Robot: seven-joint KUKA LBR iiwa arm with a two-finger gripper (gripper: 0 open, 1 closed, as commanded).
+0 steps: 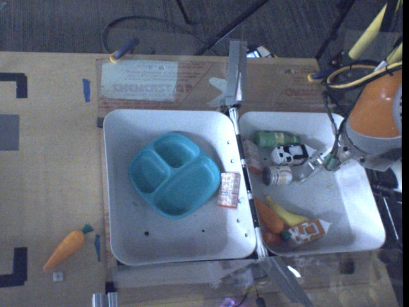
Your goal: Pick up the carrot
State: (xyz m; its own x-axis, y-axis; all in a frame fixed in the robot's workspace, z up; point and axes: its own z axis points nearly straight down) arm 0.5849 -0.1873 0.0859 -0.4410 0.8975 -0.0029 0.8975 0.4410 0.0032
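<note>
An orange carrot (269,215) lies in the right bin (358,203) near its front left corner, next to a yellow banana (288,215). A second carrot (64,249) with a green top lies on the bench, outside the bins at the front left. My gripper (311,168) hangs low over the middle of the right bin. It is just right of a small can (279,175) and well behind the carrot in the bin. Nothing shows in its grasp.
The right bin also holds a green bottle (276,138), a black-and-white cow-patterned item (291,153) and an orange carton (307,231). In the left bin (128,229) lie a teal divided plate (174,174) and a small card (229,189). A metal divider runs between the bins.
</note>
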